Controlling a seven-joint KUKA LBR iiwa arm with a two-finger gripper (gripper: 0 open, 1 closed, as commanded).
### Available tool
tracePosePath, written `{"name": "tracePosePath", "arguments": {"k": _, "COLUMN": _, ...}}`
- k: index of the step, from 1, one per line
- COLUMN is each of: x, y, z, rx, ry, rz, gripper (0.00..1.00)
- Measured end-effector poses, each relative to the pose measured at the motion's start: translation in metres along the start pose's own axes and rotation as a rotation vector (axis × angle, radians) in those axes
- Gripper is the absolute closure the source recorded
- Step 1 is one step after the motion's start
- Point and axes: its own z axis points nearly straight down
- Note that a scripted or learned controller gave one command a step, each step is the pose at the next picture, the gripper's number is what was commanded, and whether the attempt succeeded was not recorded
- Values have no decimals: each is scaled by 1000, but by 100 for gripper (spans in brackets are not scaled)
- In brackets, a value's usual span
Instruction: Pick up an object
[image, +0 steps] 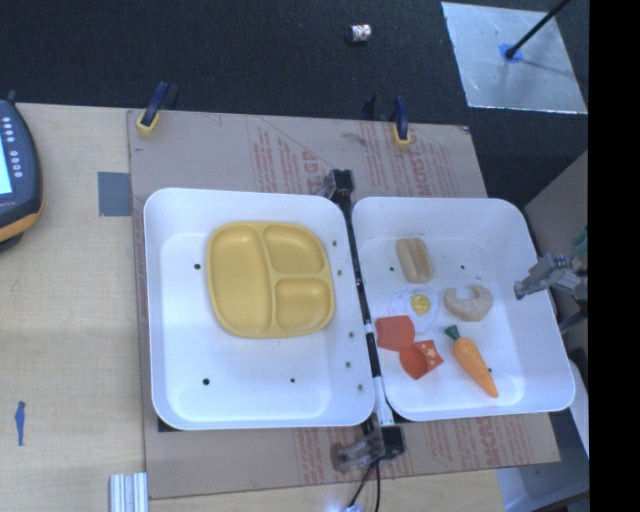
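Observation:
The right bin holds several toy foods: a tan hot dog bun, a fried egg, a pale beige shrimp-like piece, a red flat piece, a red wedge with a yellow dot and an orange carrot. My gripper shows at the bin's right rim, just right of the beige piece and apart from it. Most of it is cut off at the view's right side. Nothing is seen between its fingers.
The left bin carries a yellow divided plate. Clamps sit on the cardboard's far edge. A teach pendant lies at the far left of the bench. Cables and a clip sit at the front between the bins.

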Motion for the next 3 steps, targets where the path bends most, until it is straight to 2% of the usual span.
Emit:
{"name": "tracePosePath", "arguments": {"k": 1, "x": 77, "y": 22, "z": 132, "rx": 11, "ry": 6, "rz": -9, "gripper": 0}}
{"name": "tracePosePath", "arguments": {"k": 2, "x": 108, "y": 93, "z": 199, "rx": -2, "ry": 0, "rz": -7, "gripper": 0}}
{"name": "tracePosePath", "arguments": {"k": 3, "x": 99, "y": 139, "z": 195, "rx": -5, "ry": -1, "rz": -1, "gripper": 0}}
